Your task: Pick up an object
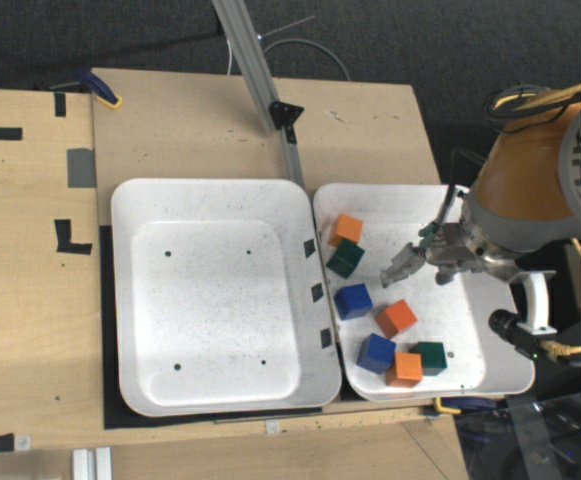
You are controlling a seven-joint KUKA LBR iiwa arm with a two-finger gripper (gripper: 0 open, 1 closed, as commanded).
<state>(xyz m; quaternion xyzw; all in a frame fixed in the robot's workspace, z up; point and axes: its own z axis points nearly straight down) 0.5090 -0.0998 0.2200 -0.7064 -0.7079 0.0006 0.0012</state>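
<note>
We see the gripper (407, 265) above the right bin (470, 208), fingers apart, grasping nothing. The nearest orange cube (397, 318) lies just below it toward the bin's front; we judge a short descent suffices.

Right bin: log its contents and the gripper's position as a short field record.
bin: shallow white right bin
orange cubes: three
blue cubes: two
dark green cubes: two
gripper: two-finger gripper above the bin's middle, holding nothing
nearest block: the middle orange cube, below the gripper in the picture
</note>
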